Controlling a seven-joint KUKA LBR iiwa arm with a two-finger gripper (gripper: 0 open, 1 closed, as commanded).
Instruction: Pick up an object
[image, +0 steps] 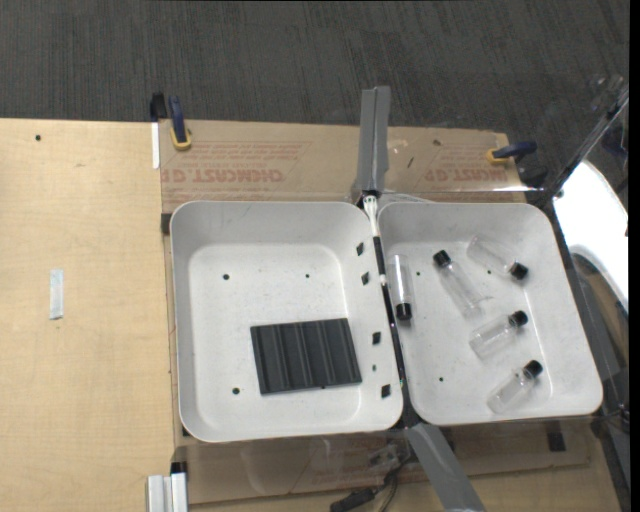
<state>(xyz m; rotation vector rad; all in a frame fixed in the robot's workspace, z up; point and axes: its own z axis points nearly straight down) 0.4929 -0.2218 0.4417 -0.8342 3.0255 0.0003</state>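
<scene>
Left bin (200, 240): holds one dark ribbed tray (305, 356), lying flat toward the near wall, clear of all four walls.
Right bin (545, 240): holds five clear vials with black caps.
Vial positions: one vial (400, 290) lies against the divider between the bins; a second vial (457, 280) lies slanted near the centre; a third vial (497, 258) lies near the far right corner; a fourth vial (497, 334) and a fifth vial (514, 385) lie toward the near right side.
Spacing: the vials lie apart from one another; the second and third come closest.
Open room: bare floor in the far half of the left bin and in the near left of the right bin.
Worktop (80, 300): bare wood left of the bins; clamps at the far edge.
Hard to make out: the vial bodies are transparent and faint against the white floor.
End effector: cannot tell its state.
</scene>
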